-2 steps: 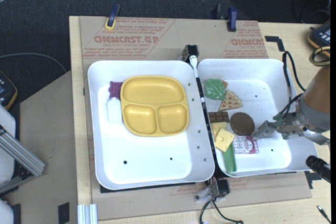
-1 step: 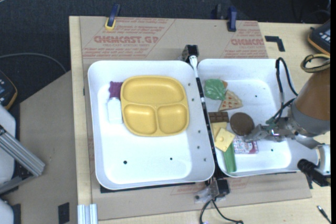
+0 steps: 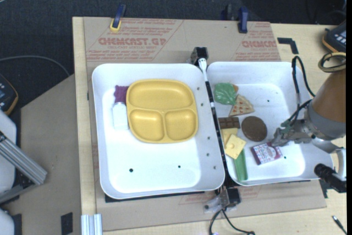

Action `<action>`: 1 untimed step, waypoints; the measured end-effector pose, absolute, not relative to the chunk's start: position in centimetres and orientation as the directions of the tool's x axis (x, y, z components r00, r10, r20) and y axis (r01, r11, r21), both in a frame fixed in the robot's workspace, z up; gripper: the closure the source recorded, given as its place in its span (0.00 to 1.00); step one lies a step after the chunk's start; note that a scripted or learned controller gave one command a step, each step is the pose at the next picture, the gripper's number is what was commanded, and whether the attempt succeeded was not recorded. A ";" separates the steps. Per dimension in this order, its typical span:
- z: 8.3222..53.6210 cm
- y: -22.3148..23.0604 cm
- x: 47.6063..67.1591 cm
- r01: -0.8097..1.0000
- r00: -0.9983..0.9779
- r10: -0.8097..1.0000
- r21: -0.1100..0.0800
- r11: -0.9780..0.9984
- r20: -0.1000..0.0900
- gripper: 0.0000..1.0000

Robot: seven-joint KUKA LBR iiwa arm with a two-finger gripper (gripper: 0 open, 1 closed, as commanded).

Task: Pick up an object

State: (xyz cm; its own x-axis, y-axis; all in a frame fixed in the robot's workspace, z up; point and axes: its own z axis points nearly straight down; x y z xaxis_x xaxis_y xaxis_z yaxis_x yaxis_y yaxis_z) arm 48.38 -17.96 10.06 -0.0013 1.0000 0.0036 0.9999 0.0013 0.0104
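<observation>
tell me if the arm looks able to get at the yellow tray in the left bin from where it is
Probably yes. The yellow tray lies on top in the left bin with nothing over it. The hand is low in the right bin by a small packet, so it would have to lift over the two rims between.

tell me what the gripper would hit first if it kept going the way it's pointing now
Probably the small maroon packet. The gripper points toward the view's left and down into the right bin, just above that packet. Depth is unclear, so the round brown disc beside it could come first.
</observation>
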 end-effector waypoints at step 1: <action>16.1 -18.1 47.8 1.000 0.000 1.000 0.007 0.000 -0.004 1.00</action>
